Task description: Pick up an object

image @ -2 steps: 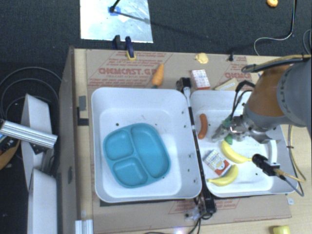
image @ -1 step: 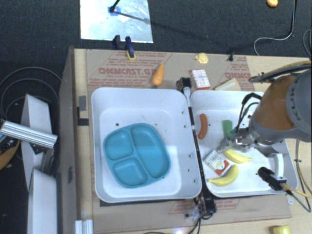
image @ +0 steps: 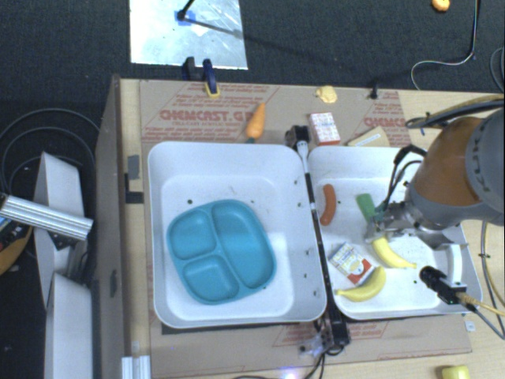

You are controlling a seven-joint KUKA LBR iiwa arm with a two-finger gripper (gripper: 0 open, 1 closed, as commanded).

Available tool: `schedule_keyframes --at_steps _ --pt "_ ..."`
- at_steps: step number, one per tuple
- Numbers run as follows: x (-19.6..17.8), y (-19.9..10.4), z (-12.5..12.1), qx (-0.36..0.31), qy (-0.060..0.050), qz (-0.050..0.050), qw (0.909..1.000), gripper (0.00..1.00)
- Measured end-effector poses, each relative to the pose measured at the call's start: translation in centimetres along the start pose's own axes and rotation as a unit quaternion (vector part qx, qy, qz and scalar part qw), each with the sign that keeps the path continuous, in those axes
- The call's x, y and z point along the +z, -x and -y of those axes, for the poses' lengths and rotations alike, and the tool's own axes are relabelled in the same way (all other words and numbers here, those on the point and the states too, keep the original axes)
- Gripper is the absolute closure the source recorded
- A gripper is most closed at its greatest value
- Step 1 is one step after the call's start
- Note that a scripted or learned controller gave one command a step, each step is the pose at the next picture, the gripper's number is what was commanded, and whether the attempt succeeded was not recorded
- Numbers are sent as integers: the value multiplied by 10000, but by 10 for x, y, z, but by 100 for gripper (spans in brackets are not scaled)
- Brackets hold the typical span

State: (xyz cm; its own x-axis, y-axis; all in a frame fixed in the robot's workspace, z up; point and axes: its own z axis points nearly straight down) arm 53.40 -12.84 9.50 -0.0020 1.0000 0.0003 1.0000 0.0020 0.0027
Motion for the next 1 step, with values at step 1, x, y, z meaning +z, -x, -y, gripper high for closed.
schedule_keyframes --at_steps 1 --pt "-95 -72 -46 -55 50 -3 10000 100"
